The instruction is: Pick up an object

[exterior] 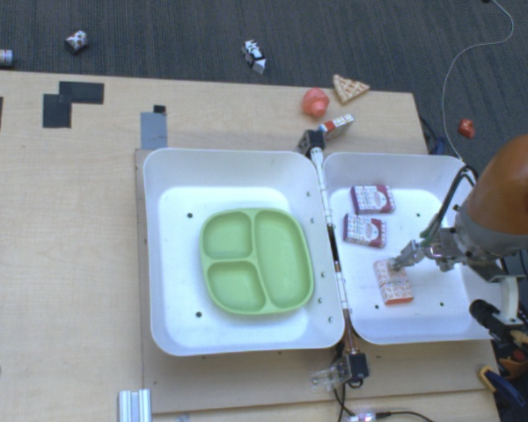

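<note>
In the right bin (422,319) lie three small packets. Two dark red and white packets (371,199) (364,229) sit near the bin's far left. A pink and white packet (393,282) with an orange end lies nearer the front. My gripper (411,255) reaches in from the right and hangs just above the far right corner of the pink packet. Nothing shows between its fingers. The left bin (172,262) holds a green three-compartment plate (256,260).
On the bench behind the bins lie a red ball (315,102), a pizza-slice toy (350,87) and a small tube-like item (334,126). Black tape patches (70,102) mark the bench at far left. A cable (465,55) loops over the dark floor at right.
</note>
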